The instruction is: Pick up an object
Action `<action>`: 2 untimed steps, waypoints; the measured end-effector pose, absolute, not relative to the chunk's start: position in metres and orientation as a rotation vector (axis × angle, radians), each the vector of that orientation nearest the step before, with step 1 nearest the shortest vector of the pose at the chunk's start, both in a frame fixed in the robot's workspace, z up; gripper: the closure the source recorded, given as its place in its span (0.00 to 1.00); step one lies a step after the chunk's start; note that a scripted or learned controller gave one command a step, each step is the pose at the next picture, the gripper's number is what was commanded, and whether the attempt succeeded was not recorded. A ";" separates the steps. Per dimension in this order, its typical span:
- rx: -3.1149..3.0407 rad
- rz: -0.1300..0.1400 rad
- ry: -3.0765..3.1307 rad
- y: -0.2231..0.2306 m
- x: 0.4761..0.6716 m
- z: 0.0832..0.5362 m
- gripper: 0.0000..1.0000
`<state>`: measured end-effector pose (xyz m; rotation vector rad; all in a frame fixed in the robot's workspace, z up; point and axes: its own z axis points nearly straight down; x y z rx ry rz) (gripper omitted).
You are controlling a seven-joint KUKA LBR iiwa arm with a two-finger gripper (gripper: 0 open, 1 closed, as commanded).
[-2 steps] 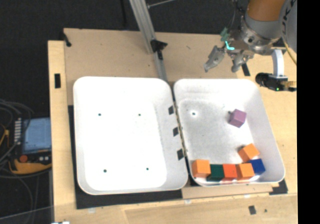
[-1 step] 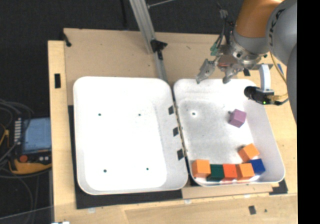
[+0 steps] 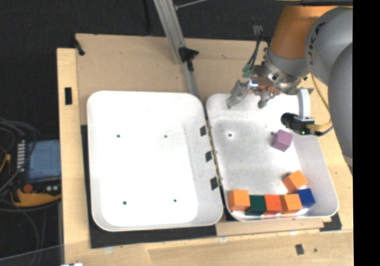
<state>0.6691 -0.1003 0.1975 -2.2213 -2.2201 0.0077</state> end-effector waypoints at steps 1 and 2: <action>-2.223 0.009 -2.217 -0.104 0.669 0.135 0.00; -2.231 -0.004 -2.218 -0.104 0.672 0.150 1.00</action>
